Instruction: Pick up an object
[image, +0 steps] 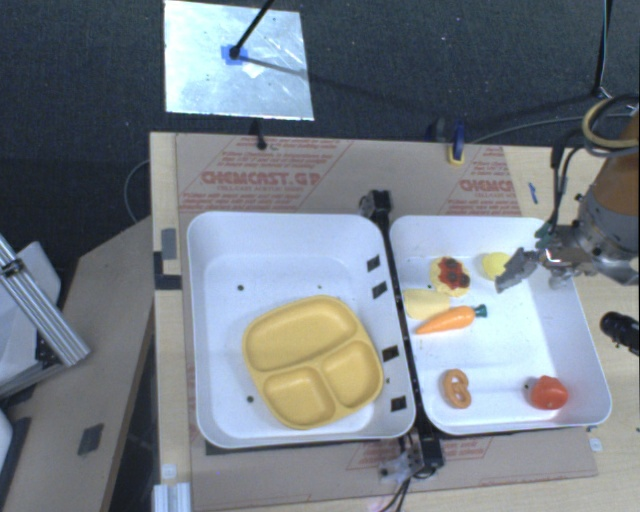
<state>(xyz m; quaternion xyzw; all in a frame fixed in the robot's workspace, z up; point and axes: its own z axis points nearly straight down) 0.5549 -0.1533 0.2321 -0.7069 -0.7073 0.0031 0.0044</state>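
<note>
- Looking down on the bench (120, 300), you have two shallow white bins side by side: the left bin (220, 250) and the right bin (580, 360).
- Your gripper (522, 268) sits over the right bin's far right part, reaching in from the right edge; a dark finger (516, 270) slants down toward the bin floor, and you cannot tell from this angle how wide the claw stands. Nothing shows between its fingers.
- Just beside that finger, near the far wall of the right bin, lies a small yellow lemon-like toy (493, 264).
- Left of it rests a yellow piece topped with red (450, 273), and a pale yellow banana-like piece (425, 301) lies by the bin's left wall.
- A toy carrot (446, 319) lies just nearer than those, its green tip pointing right.
- Near the front edge you see a small pretzel (456, 388) and, toward the front right corner, a red tomato-like toy (547, 393).
- In the left bin, a yellow divided tray (312, 360) lies toward the front right corner.
</note>
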